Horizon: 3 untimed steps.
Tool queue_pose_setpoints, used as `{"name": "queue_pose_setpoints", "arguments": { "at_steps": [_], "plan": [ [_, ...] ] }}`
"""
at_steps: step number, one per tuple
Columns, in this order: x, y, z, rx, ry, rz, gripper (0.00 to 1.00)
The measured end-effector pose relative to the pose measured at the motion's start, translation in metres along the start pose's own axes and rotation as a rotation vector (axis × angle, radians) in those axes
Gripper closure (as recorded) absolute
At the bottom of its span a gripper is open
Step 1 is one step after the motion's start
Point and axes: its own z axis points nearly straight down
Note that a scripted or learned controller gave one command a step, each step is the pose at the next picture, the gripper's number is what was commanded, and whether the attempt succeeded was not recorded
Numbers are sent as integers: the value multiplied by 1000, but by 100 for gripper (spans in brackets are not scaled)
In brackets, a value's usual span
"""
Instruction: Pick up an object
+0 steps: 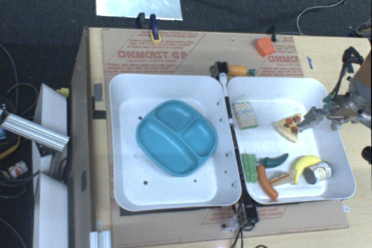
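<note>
The right bin (pixel 325 93) holds several toy foods. A pizza slice (pixel 289 128) lies near its middle, and a checkered block (pixel 245 114) sits to the slice's left. Along the front are a green piece (pixel 249 166), a dark green pepper (pixel 273 160), an orange sausage (pixel 266 182), a banana (pixel 303 166) and a small can (pixel 318 173). My gripper (pixel 310 117) reaches in from the right edge, low over the bin. Its tip is just right of the pizza slice, close to it, with nothing visibly held.
The left bin (pixel 133 183) holds a blue divided plate (pixel 176 136). On the bench behind the bins lie an orange block (pixel 264 46) and a small carrot toy (pixel 239 71). A black clamp bar (pixel 228 119) runs between the bins.
</note>
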Motion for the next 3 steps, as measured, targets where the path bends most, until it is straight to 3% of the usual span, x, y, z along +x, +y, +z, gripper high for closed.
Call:
{"name": "queue_pose_setpoints", "arguments": {
  "at_steps": [1, 2, 3],
  "plan": [
    [26, 102, 154, -1, 0, -1, 0],
    [-36, 151, 153, -2, 0, 0, 0],
    [-32, 56, 116, -1, -1, 1, 0]
  ]
}}
